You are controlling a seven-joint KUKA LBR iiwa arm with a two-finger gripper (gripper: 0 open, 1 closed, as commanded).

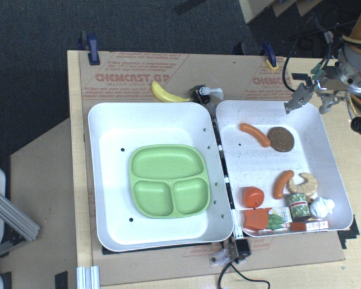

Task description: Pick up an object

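Fingers (313, 99) spread, grasping nothing, above right bin (325, 143) near round brown patty (281, 139).

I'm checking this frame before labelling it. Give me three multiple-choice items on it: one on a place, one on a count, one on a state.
1. Where does the banana lie?
A. in the left bin
B. on the board behind the left bin
C. on the green tray

2. How many compartments does the green tray have?
A. two
B. three
C. five

3. What is between the claw's fingers?
A. nothing
B. a sausage
C. a can

Key: 1 B, it rests outside the rim; 2 B, one long, two small; 3 A, it hangs open above the right bin's far corner.
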